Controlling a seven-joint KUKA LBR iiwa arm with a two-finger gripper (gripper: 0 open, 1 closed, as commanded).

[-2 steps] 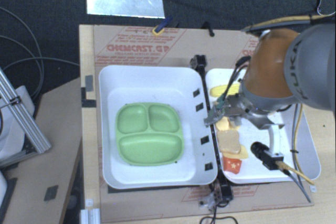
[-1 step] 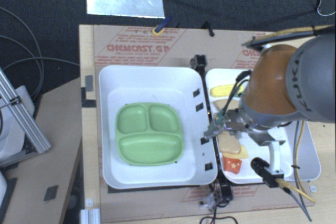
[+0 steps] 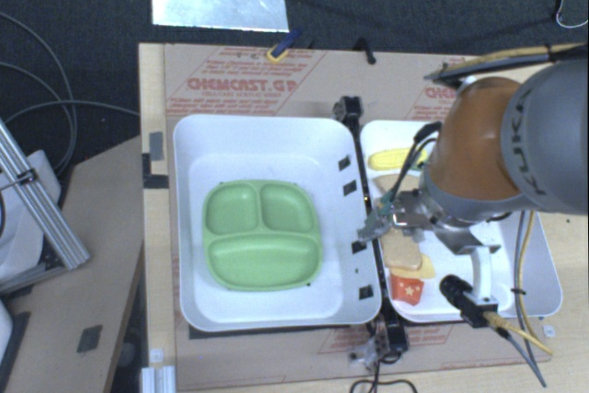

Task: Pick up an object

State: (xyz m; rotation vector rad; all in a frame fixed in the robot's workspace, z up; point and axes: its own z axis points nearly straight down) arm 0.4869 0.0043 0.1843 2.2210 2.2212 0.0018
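While the arm point(image 3: 502, 143) hangs over the right bin point(image 3: 543, 290), the step in hand appears to be the descent toward a pick, not yet a lift. The gripper point(image 3: 398, 214) sits low at the bin's left wall, just above a tan, bread-like piece point(image 3: 405, 251); whether it is released or clenched cannot be told, as the wrist covers it. No object is seen held. Candidate objects lie in the right bin: the tan piece, a red and yellow carton-like toy point(image 3: 408, 288) touching it below, and a yellow item point(image 3: 391, 159) near the top, partly hidden. The left bin point(image 3: 193, 198) holds a green divided tray point(image 3: 262, 235). In my judgement, the next move calls for a centred closure on the tan piece, clear of the divider wall, then a straight lift.
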